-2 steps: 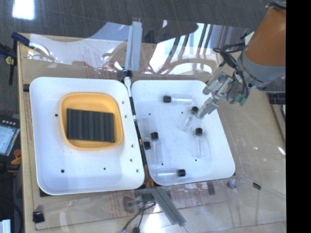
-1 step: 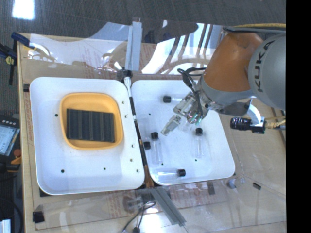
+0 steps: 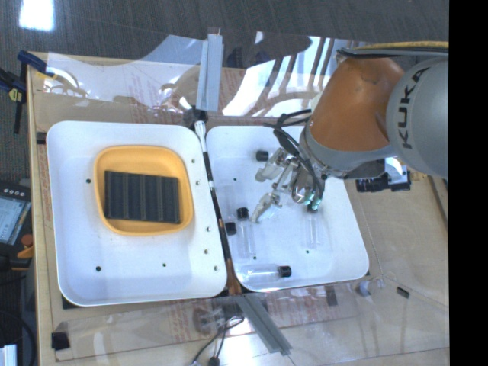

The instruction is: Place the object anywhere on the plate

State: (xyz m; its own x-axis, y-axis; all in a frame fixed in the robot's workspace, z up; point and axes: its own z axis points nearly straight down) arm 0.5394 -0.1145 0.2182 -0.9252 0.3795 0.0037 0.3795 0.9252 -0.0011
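Note:
A yellow plate point(image 3: 142, 161) with a dark ridged centre lies in the left white bin point(image 3: 69, 258). Several clear tubes with black caps lie in the right white bin point(image 3: 343, 258): one tube point(image 3: 246, 231) left of centre, another tube point(image 3: 268, 270) by the front wall, and a black cap point(image 3: 261, 156) farther back. My gripper point(image 3: 267, 189) hangs over the middle of the right bin, pointing left. Its two metal fingers point(image 3: 269, 171) stand apart with bare bin floor showing between them. It is close above the left-of-centre tube's cap point(image 3: 242, 213).
A fourth clear tube point(image 3: 313, 232) lies right of the gripper. The arm's grey and orange body point(image 3: 358, 113) covers the right bin's back right corner. A ridge point(image 3: 213, 204) with small holes divides the two bins.

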